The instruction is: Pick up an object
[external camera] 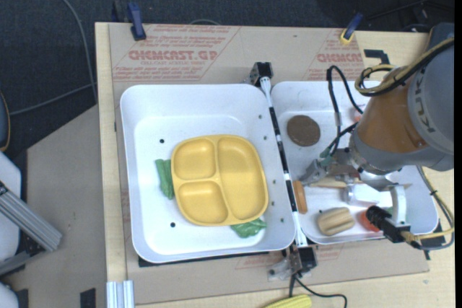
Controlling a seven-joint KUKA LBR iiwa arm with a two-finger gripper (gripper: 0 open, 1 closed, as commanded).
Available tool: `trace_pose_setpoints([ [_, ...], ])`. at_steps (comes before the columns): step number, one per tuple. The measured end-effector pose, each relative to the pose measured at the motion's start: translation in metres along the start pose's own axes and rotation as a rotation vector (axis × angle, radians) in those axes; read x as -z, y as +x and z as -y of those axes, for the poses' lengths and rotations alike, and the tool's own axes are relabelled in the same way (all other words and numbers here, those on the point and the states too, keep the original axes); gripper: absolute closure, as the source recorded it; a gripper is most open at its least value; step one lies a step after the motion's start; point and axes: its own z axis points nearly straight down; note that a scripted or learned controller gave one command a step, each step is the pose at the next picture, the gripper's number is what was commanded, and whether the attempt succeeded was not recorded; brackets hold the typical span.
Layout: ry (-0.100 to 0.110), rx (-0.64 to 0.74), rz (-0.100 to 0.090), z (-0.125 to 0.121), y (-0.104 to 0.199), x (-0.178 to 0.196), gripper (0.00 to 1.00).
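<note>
The counter (216,47) is a pale board with red print along its far edge. Two white bins sit directly on it, side by side and touching: the left bin (144,126) and the right bin (317,94). A blue clamp (135,20) grips the far edge beyond the left bin, and another clamp (351,28) grips it beyond the right bin
</note>
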Motion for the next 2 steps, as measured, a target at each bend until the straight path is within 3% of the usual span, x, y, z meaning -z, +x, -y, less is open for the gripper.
trace_pose_setpoints([
  [1, 0.0, 0.0, 0.0, 0.0096, -0.0095, -0.0001, 0.0],
  [2, -0.003, 0.001, 0.002, 0.0035, -0.0174, -0.0001, 0.0],
])
